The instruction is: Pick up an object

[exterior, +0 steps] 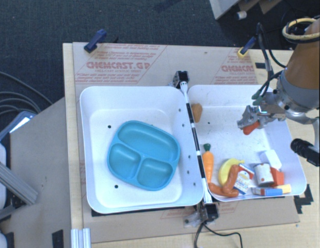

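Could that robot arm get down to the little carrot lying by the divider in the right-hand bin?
Probably yes. The carrot lies flat against the right bin's inner wall with nothing on top of it. The gripper hangs over the same bin. The wall beside the carrot and the banana close by may crowd the fingers.

Grey arm (303,81) entering from the right, orange band above wrist, gripper (251,123) angled down-left

1. The tabletop (149,61) was a pale board printed with red lettering.
2. Two shallow white bins lay directly on it, side by side and touching: the left bin (93,112) and the right bin (222,94).
3. A blue clamp (94,40) gripped its far left edge.
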`<state>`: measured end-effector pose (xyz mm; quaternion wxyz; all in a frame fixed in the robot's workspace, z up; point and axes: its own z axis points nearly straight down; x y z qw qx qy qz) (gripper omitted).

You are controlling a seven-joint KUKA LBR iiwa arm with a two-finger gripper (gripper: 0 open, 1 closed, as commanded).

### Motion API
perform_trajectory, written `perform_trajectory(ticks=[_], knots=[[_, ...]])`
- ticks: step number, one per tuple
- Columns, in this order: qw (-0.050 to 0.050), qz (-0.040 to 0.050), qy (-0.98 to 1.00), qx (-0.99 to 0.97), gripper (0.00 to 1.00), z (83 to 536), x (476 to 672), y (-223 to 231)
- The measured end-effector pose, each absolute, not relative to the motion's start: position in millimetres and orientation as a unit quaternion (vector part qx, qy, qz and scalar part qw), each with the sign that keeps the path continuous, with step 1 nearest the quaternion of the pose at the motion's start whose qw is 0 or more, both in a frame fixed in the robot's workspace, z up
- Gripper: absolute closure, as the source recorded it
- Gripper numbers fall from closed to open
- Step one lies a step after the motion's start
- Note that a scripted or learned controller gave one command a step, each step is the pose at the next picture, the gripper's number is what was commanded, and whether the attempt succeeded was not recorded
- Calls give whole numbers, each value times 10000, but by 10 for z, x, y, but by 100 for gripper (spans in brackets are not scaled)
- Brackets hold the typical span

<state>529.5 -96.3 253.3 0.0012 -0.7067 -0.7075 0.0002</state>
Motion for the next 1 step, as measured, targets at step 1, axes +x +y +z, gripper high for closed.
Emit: perform_trajectory(ticks=[1], knots=[[16,8,-7074,-7068,100,2431,4950,-398]])
